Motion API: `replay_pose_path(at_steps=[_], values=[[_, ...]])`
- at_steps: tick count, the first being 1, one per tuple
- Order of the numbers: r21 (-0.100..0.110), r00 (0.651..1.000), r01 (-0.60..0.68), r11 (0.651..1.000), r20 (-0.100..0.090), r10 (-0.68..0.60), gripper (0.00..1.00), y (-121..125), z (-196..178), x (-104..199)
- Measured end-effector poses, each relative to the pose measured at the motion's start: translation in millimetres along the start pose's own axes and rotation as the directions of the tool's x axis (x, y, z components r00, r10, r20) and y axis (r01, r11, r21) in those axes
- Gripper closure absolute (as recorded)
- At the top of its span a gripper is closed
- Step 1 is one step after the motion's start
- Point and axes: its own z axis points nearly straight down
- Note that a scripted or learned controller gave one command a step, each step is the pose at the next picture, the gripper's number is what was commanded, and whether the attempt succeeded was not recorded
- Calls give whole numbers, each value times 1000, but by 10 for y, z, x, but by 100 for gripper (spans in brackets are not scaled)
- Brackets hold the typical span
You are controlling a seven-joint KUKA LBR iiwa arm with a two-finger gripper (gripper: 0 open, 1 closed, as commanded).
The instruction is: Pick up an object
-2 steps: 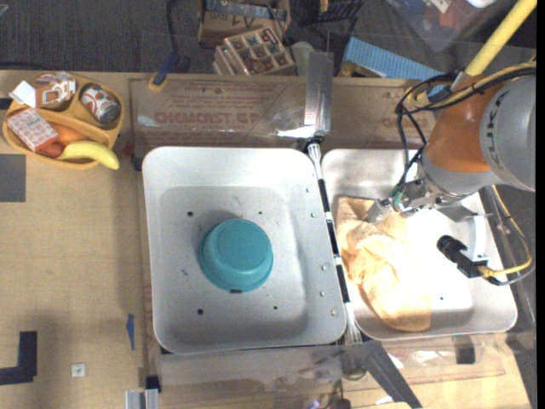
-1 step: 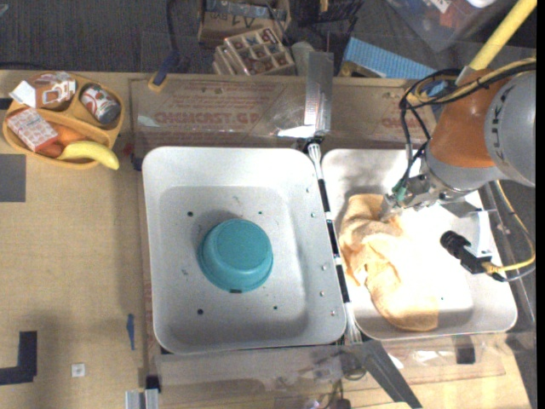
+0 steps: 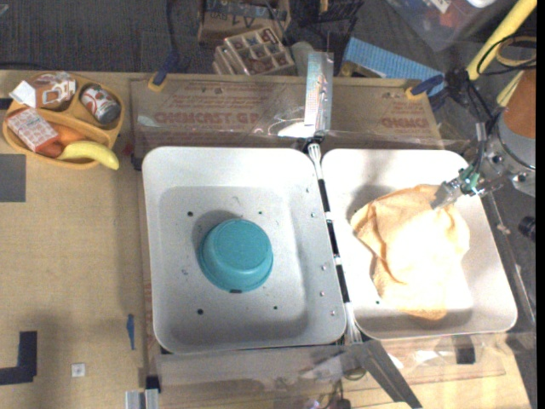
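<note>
Reaching in from the right, the hand [image 3: 446, 194] sat at the top edge of the yellow cloth [image 3: 413, 250] in the right bin [image 3: 494, 313], probably after a corner, though its grip couldn't be made out.

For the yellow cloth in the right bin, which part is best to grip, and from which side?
Probably the raised fold at the upper right of the yellow cloth, near the gripper, coming from above: the cloth lies crumpled in the right bin, and folds give the fingers something to pinch.
</note>
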Motion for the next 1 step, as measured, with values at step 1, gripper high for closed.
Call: replay_pose_path(at_steps=[1], values=[[2,1000,1,1000,-2,-1,100,134,17,398]])
